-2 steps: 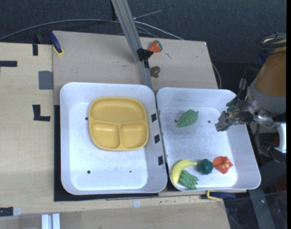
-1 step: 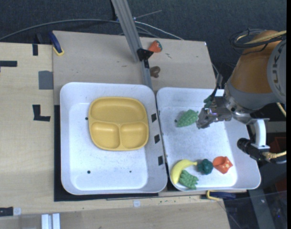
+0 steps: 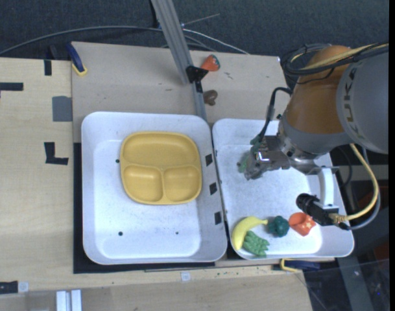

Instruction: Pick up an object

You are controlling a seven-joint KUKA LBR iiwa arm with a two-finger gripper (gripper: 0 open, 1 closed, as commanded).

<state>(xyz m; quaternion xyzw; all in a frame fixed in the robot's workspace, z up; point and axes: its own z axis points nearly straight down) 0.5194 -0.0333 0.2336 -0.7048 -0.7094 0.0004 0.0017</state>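
Observation:
My gripper [image 3: 251, 166] hangs low over the upper left part of the right bin [image 3: 281, 193], and the grey-and-orange arm reaches in from the right. Nothing can be made out in its grip. Along the bin's front edge lie a yellow banana [image 3: 244, 226], a light green bumpy toy [image 3: 255, 243], a dark green round toy [image 3: 279, 226] and an orange-red toy [image 3: 301, 223]. All of these lie well in front of the gripper, apart from it.
A yellow divided plate [image 3: 161, 167] sits in the left bin [image 3: 100, 238]. A grey pole [image 3: 178, 37] slants up from the bins' back edge. A black cable end [image 3: 312, 207] on the arm hovers near the orange-red toy.

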